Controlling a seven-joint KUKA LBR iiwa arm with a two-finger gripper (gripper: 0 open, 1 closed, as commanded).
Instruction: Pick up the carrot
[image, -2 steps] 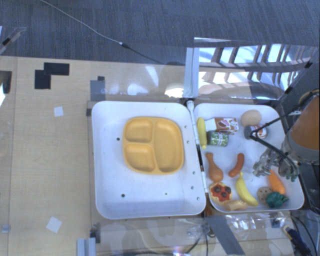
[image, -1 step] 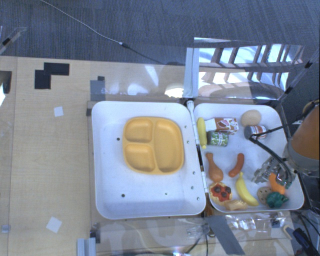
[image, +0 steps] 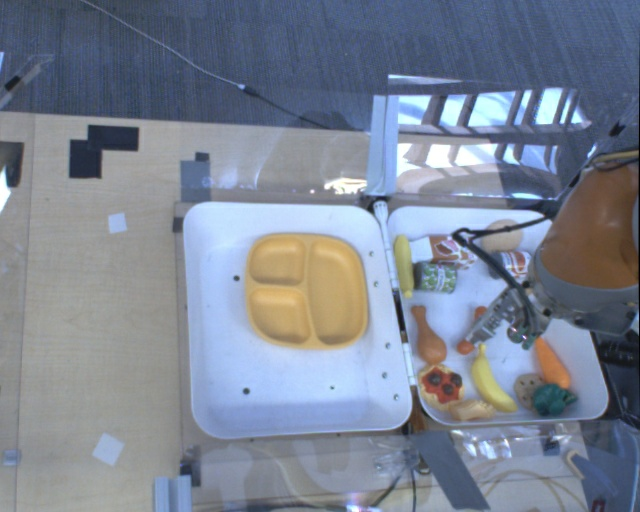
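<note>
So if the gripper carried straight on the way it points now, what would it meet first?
Probably the small orange-red piece just beyond the gripper, then the brown toy drumstick; depth is unclear from above.

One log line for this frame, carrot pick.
hand over right bin | carrot in bin, right of hand, not held | banana just below hand

A robotics lab: a bench (image: 90, 330) with two white bins (image: 215, 400), toy food, loose cables (image: 160, 45).

A: Is the claw (image: 497, 322) open or closed?
B: Too small and blurred to tell. The arm (image: 590, 250) hides the carrot's (image: 551, 363) top end, at its twelve o'clock.
</note>
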